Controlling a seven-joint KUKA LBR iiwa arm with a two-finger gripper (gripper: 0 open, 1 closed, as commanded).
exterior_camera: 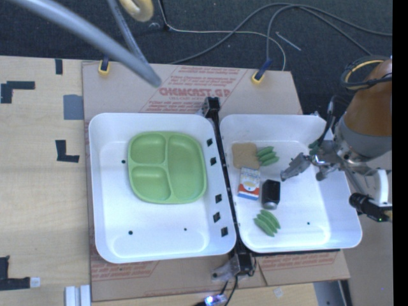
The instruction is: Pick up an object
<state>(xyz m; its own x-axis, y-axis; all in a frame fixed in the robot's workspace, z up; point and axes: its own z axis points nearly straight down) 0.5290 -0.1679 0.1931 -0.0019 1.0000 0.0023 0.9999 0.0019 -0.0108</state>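
Progress: nothing lifted yet; by my reading the whole pick is left to do.
Gripper (pixel 298 168): over the right bin (pixel 331 234), fingers spread, nothing between them.
Candidates: black can (pixel 271 194), small carton (pixel 249 185), tan sponge (pixel 243 155), two green pea pods (pixel 266 155) (pixel 267 222), all resting on the bin floor.
Left bin (pixel 102 171): holds a green divided plate (pixel 167 167).

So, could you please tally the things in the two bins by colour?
Green: 3, the tray in the left bin and two pods in the right.
Tan: 1, a block.
Red and white: 1, a carton.
Black: 1, a can.
Total: 6.
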